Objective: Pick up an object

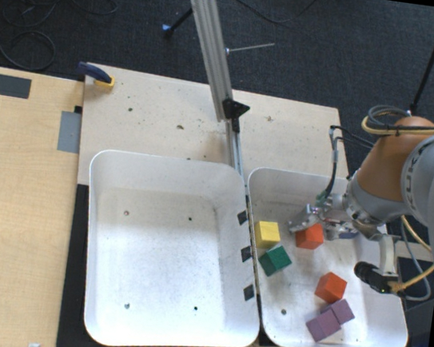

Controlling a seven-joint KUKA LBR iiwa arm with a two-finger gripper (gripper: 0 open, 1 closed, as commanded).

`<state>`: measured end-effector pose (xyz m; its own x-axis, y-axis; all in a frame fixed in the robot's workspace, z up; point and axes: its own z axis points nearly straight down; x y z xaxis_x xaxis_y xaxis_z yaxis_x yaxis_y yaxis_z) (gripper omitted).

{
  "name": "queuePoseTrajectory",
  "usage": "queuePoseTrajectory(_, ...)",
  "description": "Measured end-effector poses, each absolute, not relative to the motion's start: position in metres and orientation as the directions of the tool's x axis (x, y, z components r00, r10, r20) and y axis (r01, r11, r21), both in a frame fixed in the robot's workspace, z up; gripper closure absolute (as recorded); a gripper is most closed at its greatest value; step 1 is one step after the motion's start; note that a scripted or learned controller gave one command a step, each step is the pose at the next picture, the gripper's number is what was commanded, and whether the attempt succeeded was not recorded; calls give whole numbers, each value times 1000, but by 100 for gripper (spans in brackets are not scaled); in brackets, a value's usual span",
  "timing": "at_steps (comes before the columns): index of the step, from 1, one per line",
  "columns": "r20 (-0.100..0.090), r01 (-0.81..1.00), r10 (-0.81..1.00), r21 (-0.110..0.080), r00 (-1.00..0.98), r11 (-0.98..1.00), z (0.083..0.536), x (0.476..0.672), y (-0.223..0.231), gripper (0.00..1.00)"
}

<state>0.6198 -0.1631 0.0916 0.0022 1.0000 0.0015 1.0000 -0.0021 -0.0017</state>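
Note:
My gripper (316,222) is low in the right bin (387,335), near its back middle. An orange-red block (309,237) sits directly under and against the gripper's tip, and the gripper hides its top edge. Whether the block is gripped cannot be made out. A yellow cube (268,233) and a green cube (275,260) lie to the left by the divider. In the bin's front part rest another orange cube (331,287) and two purple cubes (342,311) (323,325), touching each other.
The left bin (118,186) stands beside the right one. A slanted metal rail (214,55) runs from the far side down to the divider between the bins. The arm's grey and orange body (398,176) hangs over the right bin's right side.

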Motion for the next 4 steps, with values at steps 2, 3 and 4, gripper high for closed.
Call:
queuePoseTrajectory(2,0,1000,1000,2,-1,1,152,619,-154,100)
queuePoseTrajectory(3,-1,1000,1000,3,1,-1,214,616,-161,100)
queuePoseTrajectory(4,0,1000,1000,-1,-1,1,230,615,-162,100)
